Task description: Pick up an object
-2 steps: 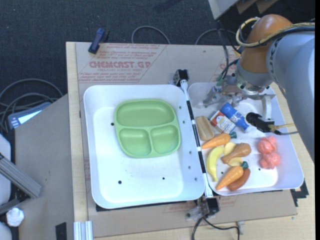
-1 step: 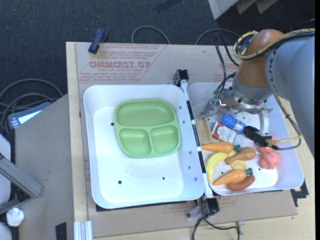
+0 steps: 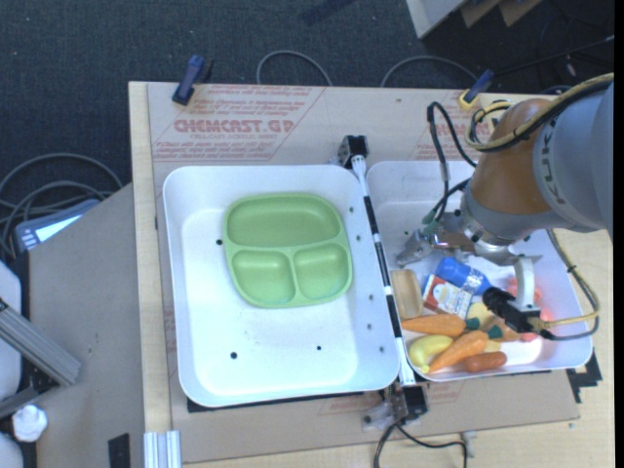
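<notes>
Bench bins: left bin (image 3: 195,291) holds green tray (image 3: 289,249); right bin (image 3: 409,178) toy food; jaws (image 3: 466,261) state unclear.

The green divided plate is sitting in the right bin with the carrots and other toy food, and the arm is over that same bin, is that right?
Not quite. The camera view shows the green divided plate in the left bin, by itself. The carrots and other toy food lie in the right bin, and the arm is indeed over that right bin.
</notes>
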`<action>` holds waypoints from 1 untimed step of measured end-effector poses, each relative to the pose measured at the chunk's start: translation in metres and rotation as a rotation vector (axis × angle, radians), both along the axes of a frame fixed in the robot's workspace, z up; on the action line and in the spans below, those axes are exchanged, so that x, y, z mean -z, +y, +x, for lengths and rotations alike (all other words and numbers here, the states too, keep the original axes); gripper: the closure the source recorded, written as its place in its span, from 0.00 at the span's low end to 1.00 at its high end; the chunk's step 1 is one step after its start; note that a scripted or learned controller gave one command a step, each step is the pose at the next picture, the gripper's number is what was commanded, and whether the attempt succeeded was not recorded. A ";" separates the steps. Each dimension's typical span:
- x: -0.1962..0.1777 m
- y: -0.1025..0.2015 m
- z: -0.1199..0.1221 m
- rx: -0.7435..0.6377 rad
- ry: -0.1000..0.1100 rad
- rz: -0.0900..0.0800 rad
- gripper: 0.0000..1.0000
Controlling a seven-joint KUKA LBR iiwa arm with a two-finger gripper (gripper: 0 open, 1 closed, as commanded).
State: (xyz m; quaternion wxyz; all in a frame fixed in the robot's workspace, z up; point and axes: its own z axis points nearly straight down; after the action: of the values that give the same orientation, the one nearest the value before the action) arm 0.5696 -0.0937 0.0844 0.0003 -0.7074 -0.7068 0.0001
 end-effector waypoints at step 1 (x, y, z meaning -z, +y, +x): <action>0.000 -0.025 -0.035 0.000 0.000 0.000 0.00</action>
State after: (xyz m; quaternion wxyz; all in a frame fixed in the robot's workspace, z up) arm 0.5346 -0.1186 0.0845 0.0003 -0.7074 -0.7068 0.0002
